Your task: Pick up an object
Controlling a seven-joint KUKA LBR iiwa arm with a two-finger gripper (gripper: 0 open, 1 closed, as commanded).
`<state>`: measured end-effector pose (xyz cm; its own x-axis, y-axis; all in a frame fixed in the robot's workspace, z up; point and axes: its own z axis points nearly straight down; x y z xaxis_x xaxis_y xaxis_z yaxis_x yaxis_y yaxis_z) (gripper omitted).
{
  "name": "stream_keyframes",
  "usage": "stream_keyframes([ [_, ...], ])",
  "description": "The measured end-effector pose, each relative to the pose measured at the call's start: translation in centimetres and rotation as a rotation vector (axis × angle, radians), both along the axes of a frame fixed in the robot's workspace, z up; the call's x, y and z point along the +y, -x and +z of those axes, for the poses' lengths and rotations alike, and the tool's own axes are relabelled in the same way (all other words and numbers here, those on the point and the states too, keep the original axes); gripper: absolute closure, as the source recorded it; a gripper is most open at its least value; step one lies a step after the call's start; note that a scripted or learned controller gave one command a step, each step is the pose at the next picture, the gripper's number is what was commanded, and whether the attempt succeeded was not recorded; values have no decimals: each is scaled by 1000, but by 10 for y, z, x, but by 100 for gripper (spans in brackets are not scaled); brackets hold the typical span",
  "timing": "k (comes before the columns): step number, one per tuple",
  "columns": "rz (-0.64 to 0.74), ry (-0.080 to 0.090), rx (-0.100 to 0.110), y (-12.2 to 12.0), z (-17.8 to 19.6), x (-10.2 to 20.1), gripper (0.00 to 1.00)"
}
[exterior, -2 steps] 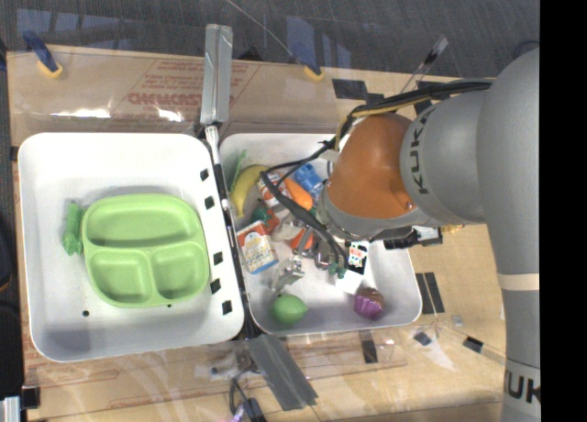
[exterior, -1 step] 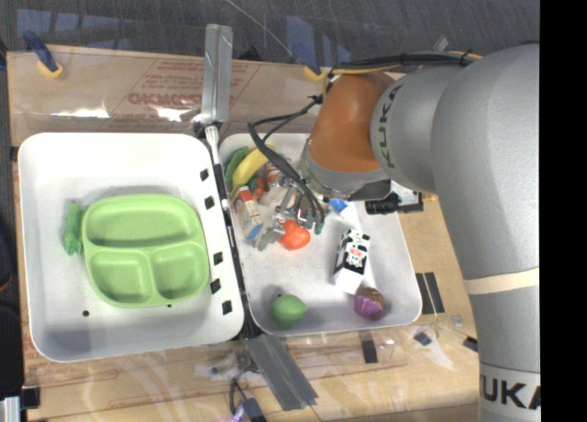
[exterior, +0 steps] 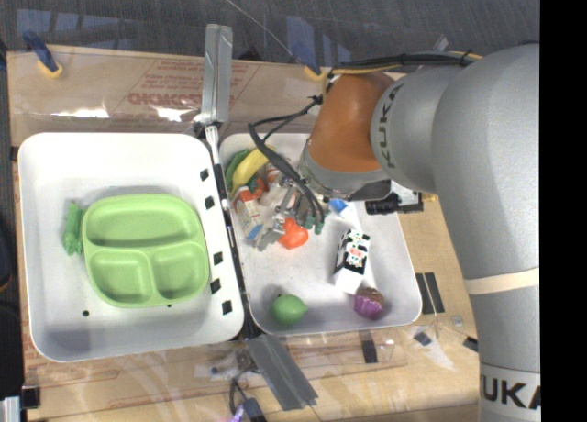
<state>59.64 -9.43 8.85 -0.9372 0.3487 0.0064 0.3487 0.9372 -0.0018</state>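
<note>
The tool sits low in the right bin; I cannot tell its state. An orange piece touches it, a banana lies behind it, and the divider is close left. Open floor lies in front, before the lime, carton and purple fruit.
</note>
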Motion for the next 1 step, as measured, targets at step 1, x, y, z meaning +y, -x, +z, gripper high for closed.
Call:
stream_keyframes([
  [1,-210,1,2,32,0,-1,0],
])
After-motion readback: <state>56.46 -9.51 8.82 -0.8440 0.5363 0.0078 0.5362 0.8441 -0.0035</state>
